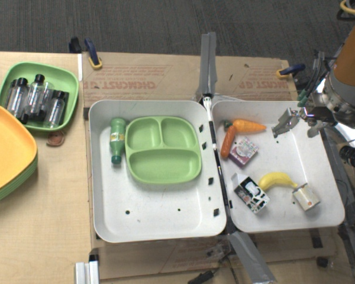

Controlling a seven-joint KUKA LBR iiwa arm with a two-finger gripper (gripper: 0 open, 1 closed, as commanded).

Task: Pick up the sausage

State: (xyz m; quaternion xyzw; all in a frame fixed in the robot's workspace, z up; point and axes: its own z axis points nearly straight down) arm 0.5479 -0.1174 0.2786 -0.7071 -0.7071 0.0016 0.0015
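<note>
The right bin (319,218) holds the sausage (228,141), a smooth orange-red link lying against the bin's left wall with its long axis running top to bottom, slightly slanted. The gripper (297,123) hovers well to its right, jaws spread open and holding nothing.

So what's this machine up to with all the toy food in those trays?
The robot arm reaching in from the right is meant to pick up the sausage, the reddish-orange piece lying at the left edge of the right bin beside a carrot. Its gripper hangs over the bin's upper right part, apart from the sausage and holding nothing. A banana and small boxes lie nearby. The left bin holds a green divided plate and a green bottle.
</note>
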